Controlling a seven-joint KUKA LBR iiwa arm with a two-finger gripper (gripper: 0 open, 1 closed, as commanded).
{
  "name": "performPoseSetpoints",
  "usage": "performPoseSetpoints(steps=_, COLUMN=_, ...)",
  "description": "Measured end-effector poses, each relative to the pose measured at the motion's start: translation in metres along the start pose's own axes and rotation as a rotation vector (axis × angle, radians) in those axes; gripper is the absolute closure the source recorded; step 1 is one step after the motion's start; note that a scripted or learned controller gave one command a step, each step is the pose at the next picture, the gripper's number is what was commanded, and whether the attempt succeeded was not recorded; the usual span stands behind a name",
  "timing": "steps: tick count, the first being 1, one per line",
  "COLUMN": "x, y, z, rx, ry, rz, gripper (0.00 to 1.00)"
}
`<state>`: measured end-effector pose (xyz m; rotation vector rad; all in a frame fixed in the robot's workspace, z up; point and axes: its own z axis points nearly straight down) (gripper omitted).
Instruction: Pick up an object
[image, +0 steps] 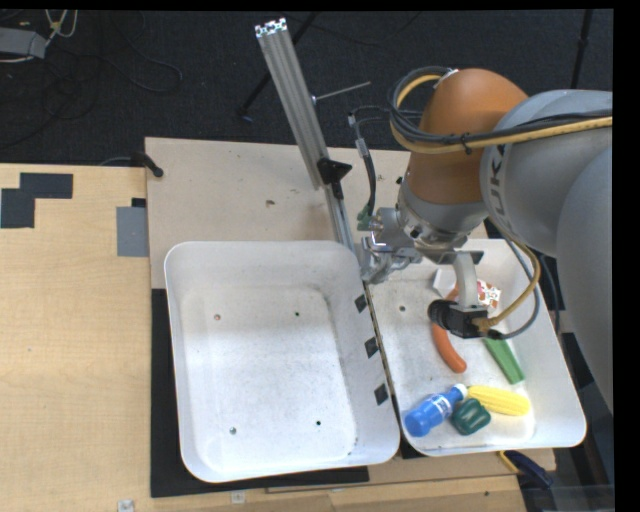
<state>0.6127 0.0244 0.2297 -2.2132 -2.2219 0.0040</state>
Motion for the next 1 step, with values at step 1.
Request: performPoseSetpoints(steps=1, x=0.0524, y=-0.0041, z=-0.0099, rx=-0.004, ry=0.0, rz=-0.001, gripper=1.0)
